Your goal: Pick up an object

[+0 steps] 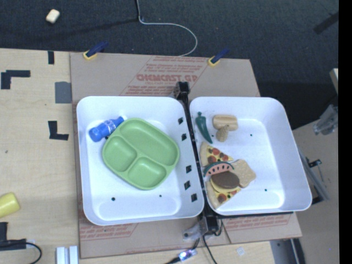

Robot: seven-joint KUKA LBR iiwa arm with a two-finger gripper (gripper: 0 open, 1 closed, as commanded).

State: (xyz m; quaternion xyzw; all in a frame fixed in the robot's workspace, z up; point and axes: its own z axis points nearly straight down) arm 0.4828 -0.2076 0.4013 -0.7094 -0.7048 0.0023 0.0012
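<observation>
Reading across the brown cardboard sheet [165, 76] under both bins, red printed lettering runs upside down along its far strip, too broken to spell out with certainty; nothing else carries writing that can be read. Two blue-and-yellow clamps [95, 50] pin the sheet's far corners to the wooden desk [33, 147], which bears black tape marks and a yellow object [8, 204] at its left edge. A white cable [170, 26] loops over the dark floor beyond, where a small white cube [52, 16] lies. The left bin [91, 202] holds a green divided plate [140, 153], set at a slant and taking up most of the middle, with a blue bottle-like toy [105, 128] touching its far-left rim; open white floor remains along the near wall and the near-left corner. The right bin [286, 164] has its things crowded against the left wall: a green chilli pepper [203, 126] far-left, a tan bread-like piece [224, 124] just beside it, and nearer, a toy pizza slice [220, 158] with a brown patty [224, 179] lying on it. The whole right half of that bin is bare, giving free room toward the right rim. Black clips line the seam where the bins meet. Whether the hand is apart or together cannot be told.
</observation>
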